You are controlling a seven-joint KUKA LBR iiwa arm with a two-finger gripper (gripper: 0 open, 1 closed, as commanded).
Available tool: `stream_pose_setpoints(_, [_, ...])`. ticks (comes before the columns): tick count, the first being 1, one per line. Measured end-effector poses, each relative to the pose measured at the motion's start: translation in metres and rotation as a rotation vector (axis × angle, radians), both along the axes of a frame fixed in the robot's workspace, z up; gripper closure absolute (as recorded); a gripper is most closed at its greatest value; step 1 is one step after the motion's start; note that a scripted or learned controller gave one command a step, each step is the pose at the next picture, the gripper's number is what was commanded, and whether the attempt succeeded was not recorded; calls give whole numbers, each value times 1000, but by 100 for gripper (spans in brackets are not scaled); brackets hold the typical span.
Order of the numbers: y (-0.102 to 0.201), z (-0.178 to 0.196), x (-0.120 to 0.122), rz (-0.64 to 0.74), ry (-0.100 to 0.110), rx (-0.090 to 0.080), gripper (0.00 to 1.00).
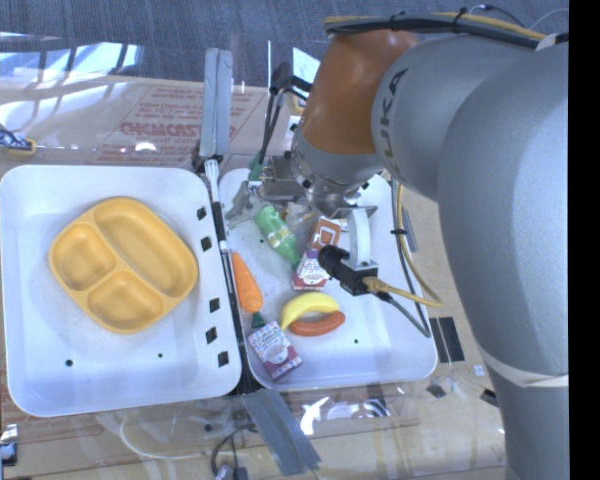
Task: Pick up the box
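Observation:
A small red and white box [273, 349] lies at the near left corner of the right bin [410, 353]. A second small carton [315, 256], brown, white and red, lies tilted near the bin's middle. My gripper [264, 194] hangs over the far left part of the right bin, just above a green bottle [276, 230]. It is apart from both boxes, with the carton a little to its right and nearer the camera. I see nothing held in the gripper. The arm's orange band and grey wrist hide the far right of the bin.
An orange carrot [246, 282] lies along the right bin's left wall. A yellow banana with a red piece [313, 315] lies between the two boxes. The left bin [40, 368] holds a yellow divided plate [123, 263]. A yellow cable [410, 293] trails across the bin's right side.

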State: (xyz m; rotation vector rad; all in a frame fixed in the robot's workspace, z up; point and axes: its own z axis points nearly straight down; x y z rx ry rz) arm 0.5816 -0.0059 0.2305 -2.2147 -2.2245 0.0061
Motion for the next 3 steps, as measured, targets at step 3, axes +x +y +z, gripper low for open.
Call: stream_pose_setpoints(3, [114,6,-106,-224,4,-3,0])
